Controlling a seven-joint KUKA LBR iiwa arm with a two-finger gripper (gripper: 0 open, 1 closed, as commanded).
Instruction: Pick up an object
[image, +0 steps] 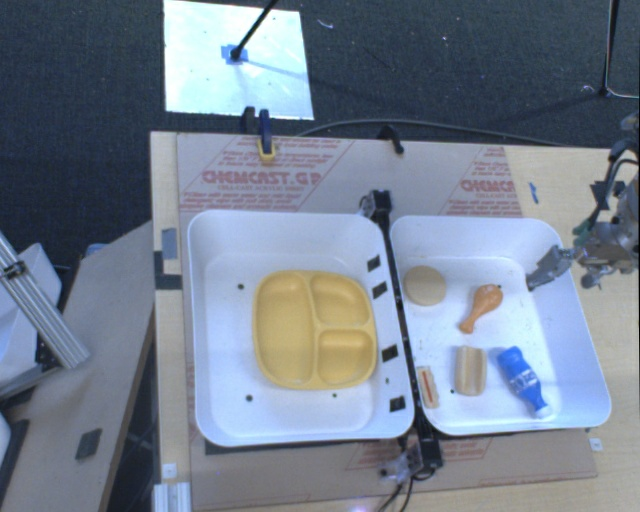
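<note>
The right bin (560, 330) holds several small things: a round tan bun (425, 286), an orange drumstick (482, 306), a tan bread slice (470, 370), a blue bottle (523, 380) lying on its side, and a small hot dog (427, 387) by the bin's left wall. My gripper (568, 273) hangs over the bin's upper right corner, right of the drumstick and apart from it. Its fingers (546, 268) stand open with nothing between them.
In the left bin (215, 260) lies a yellow divided plate (315, 328). A black clip strip (385, 300) runs along the seam between the bins. A silver sheet (235, 60) lies on the dark floor beyond the bench.
</note>
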